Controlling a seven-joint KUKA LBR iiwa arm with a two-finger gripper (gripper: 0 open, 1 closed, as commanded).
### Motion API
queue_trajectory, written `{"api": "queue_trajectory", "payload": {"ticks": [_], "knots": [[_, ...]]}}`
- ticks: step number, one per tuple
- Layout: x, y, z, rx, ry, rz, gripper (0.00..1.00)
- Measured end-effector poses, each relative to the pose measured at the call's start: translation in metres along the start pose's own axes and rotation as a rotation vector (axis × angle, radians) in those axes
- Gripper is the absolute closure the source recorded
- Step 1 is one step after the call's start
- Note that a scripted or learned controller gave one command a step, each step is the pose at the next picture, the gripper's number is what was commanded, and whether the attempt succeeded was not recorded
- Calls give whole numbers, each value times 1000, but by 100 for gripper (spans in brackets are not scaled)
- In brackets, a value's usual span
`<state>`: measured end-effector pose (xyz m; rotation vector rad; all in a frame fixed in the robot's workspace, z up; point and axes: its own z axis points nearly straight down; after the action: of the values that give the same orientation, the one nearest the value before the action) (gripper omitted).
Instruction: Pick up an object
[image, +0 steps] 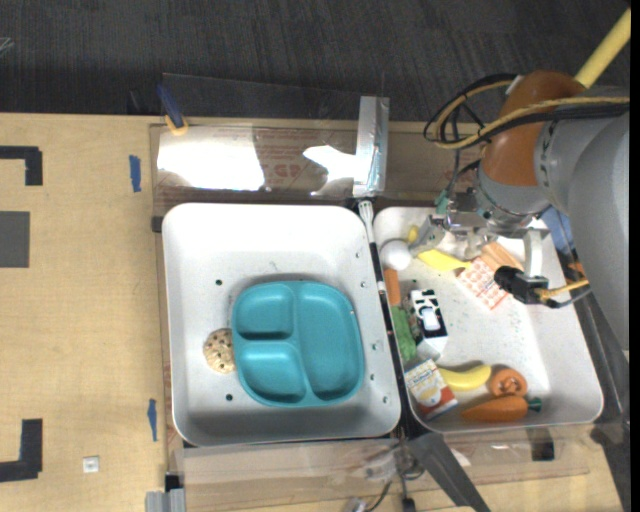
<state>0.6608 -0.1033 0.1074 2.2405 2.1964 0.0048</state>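
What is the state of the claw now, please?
Claw: above the right bin, open or closed cannot be told.

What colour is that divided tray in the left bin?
Teal blue; the divided tray shows plainly in the camera view.

Two white bins sat side by side on the table (80, 330). The left bin (190, 240) held a teal tray (297, 342) with three parts, and a cookie (218, 350) lay touching its left edge. The right bin (560, 360) was crowded (lots of toy food): a banana (468, 377), a carrot (495, 407), a small carton (424, 382) and a black and white box (429, 316). The grey arm (560, 150) reached in from the right, and its gripper (452, 228) hung low over the far end of the right bin, above a yellow piece (440, 260).
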Motion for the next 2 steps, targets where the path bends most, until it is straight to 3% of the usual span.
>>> {"api": "queue_trajectory", "payload": {"ticks": [1,2], "knots": [[-2,7,22,1,-1,37,0],[-1,9,9,-4,-3,33,100]]}}
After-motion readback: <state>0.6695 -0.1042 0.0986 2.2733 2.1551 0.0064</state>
